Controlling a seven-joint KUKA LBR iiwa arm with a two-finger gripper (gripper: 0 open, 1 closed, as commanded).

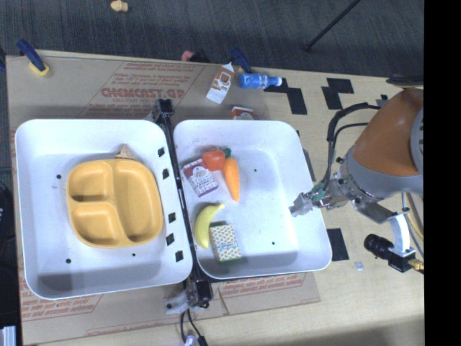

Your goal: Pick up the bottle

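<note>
A small blue bottle [253, 81] with a pale cap lies on its side on the cardboard behind the right bin [311, 231], outside both bins. The arm comes in from the right, and its gripper [301, 205] hangs low over the right wall of the right bin, far in front of the bottle. Nothing shows at the gripper's tip.
The right bin holds a carrot [232, 178], a red tomato-like piece [213, 158], a red packet [201, 178], a banana [204, 223] and a green box [225, 242]. A yellow divided plate [114, 202] lies in the left bin [36, 265]. A small carton [220, 85] lies left of the bottle.
</note>
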